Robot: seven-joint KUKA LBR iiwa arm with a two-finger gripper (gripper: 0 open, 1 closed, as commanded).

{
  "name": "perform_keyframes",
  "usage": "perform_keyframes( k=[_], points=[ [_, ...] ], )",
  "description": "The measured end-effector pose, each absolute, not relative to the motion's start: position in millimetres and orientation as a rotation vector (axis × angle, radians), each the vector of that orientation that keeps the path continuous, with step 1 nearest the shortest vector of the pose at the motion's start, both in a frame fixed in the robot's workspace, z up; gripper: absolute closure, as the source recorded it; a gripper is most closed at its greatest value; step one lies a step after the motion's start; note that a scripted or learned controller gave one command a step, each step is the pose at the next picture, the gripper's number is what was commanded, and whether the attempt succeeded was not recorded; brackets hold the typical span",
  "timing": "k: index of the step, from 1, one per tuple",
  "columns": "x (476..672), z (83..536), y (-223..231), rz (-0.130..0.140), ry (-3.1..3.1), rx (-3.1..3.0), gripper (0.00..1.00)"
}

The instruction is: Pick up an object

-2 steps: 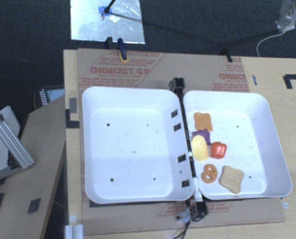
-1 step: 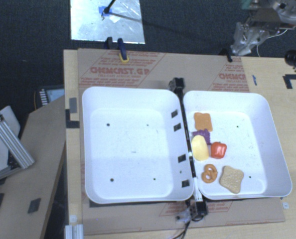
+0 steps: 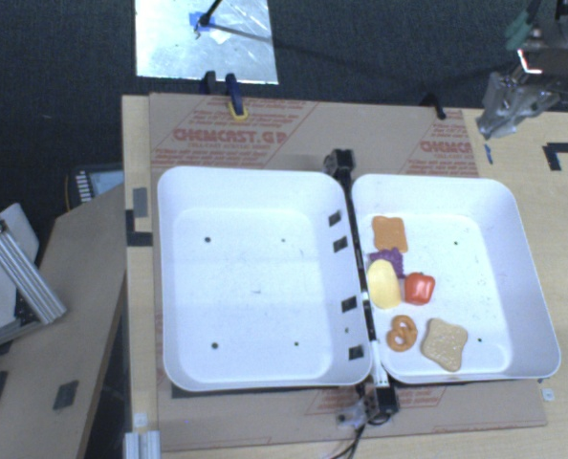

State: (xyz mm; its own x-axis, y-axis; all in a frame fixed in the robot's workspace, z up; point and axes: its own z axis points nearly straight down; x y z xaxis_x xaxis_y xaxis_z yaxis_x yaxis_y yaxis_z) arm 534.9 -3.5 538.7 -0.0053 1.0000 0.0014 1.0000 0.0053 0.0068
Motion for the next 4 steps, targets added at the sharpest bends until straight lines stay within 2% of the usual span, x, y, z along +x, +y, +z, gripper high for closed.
perform_keyframes(
  k=[1, 2, 3, 4],
  points=[
    [484.7, 536, 62, 0.006, 2.234, 2.209, 1.00],
    [485.9, 491, 141, 0.000, 2.237, 2.210, 1.00],
    [485.6, 487, 208, 0.003, 2.235, 2.210, 1.00],
    [512.4, 509, 236, 0.008, 2.228, 2.213, 1.00]
  ],
)
